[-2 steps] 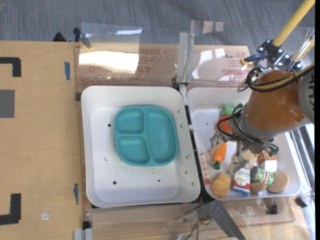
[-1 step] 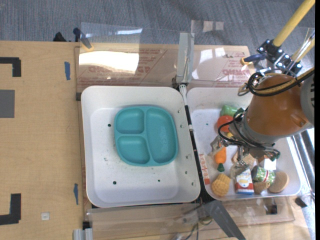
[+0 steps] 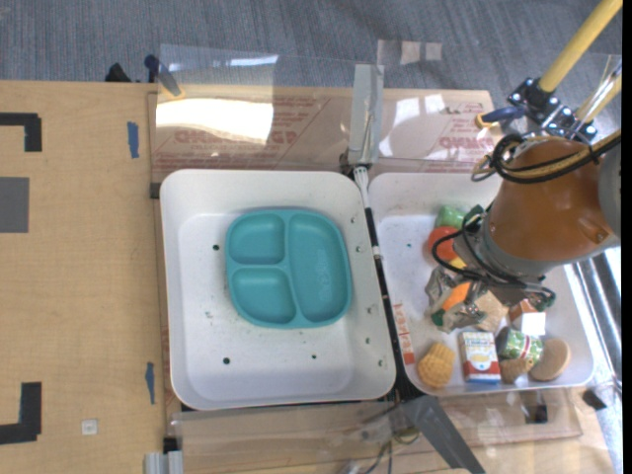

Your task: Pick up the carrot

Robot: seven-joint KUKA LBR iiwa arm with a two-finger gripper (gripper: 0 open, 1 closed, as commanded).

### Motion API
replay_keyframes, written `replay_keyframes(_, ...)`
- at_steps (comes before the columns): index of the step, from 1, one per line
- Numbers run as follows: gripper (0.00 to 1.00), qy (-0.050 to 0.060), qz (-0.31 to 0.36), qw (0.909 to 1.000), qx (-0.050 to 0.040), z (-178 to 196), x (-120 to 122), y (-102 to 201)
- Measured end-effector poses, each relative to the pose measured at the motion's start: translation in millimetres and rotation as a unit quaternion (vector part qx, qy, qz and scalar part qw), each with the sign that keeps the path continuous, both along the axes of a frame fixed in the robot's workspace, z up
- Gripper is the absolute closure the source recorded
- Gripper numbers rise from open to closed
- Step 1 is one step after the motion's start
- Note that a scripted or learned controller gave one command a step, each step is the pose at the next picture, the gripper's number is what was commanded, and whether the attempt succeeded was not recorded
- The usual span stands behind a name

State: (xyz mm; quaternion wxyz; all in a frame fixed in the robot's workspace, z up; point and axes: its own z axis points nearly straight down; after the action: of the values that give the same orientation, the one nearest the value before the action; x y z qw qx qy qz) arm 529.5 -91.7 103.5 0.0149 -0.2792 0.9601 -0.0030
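The carrot appears as a small orange piece in the right bin, mostly covered by the gripper, which is lowered straight onto it. The arm's orange band hangs over the middle of that bin and hides much of what lies below. How the gripper stands around the carrot is hidden by the wrist.
Around the gripper lie a red-orange item, a green item, a yellow waffle-like piece, a red and white carton, a green can and a brown round item. The left bin holds a teal divided plate.
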Motion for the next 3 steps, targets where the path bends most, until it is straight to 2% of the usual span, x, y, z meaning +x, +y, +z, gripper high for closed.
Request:
replay_keyframes(1, 1.0, 0.006, 0.03, 0.9995, -0.0022, 132, 10, 25)
replay_keyframes(2, 1.0, 0.012, 0.172, 0.9851, -0.0036, 127, -5, -6)
replay_keyframes(3, 1.0, 0.008, 0.171, 0.9853, -0.0033, 139, -2, -4)
